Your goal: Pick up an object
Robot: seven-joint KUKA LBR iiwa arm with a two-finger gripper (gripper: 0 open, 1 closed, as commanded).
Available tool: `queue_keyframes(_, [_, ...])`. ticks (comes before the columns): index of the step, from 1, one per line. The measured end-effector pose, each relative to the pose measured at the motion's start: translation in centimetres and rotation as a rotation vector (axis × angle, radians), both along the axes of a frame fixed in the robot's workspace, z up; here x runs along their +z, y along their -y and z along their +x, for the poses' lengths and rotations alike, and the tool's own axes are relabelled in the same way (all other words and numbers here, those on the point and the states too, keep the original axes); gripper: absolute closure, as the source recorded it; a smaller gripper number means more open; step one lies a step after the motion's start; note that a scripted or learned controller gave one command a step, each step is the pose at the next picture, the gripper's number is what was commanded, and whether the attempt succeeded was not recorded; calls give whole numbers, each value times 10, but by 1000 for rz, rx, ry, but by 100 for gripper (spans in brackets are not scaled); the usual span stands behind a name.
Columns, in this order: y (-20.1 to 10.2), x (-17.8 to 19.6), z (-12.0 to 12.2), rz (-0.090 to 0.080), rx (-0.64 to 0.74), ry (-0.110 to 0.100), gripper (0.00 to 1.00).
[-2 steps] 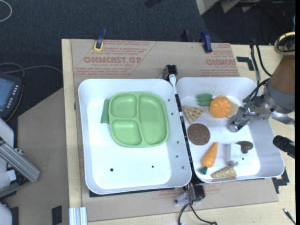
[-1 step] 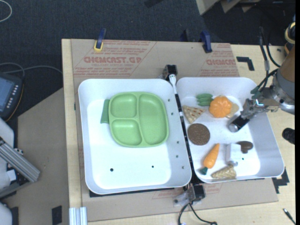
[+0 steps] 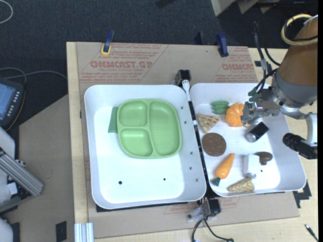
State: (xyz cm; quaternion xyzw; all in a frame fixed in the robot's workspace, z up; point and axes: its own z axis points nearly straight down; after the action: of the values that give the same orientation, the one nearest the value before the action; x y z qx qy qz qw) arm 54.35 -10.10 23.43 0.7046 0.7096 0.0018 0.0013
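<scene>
Toy food fills the right bin: nearest, a pastry, then a carrot, a brown cookie, and an orange fruit. My claw hangs just beside that fruit; how far it is open I cannot tell. A green tray lies in the left bin.

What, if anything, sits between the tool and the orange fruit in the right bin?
Nothing visible does. The tool hangs right beside the orange fruit in the right bin, on its right side, with no item in the gap. The green pea pod and cracker wedge lie on the fruit's far left side.
</scene>
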Motion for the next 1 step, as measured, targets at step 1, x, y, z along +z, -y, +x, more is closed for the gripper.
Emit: queue_keyframes(1, [-55,6,1,1,0,-1,100])
